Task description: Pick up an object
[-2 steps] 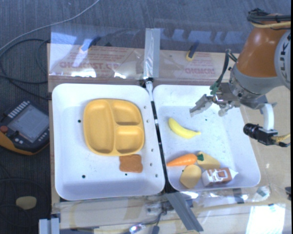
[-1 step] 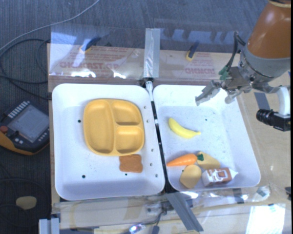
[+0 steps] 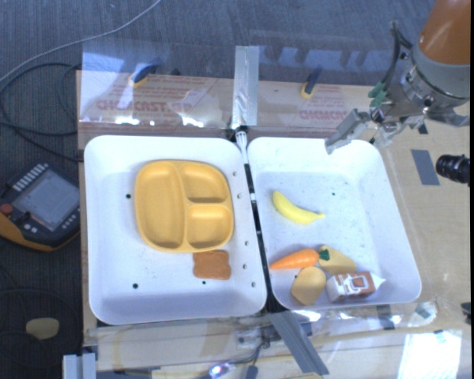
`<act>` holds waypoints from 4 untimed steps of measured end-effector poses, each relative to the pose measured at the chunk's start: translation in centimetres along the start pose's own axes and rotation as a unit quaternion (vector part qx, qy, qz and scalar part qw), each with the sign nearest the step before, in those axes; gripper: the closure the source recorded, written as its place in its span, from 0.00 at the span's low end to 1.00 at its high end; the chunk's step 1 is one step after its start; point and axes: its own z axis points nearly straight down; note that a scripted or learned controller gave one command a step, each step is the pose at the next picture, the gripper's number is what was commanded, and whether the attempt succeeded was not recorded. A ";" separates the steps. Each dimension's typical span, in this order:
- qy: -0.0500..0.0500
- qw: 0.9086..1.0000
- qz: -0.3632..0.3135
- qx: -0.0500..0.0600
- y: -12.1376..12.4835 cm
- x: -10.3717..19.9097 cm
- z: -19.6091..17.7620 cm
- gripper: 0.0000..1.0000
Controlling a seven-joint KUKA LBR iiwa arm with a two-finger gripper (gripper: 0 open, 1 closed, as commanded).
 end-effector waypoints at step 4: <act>0.000 0.996 -0.085 0.000 2.0 3.9 18.2 1.00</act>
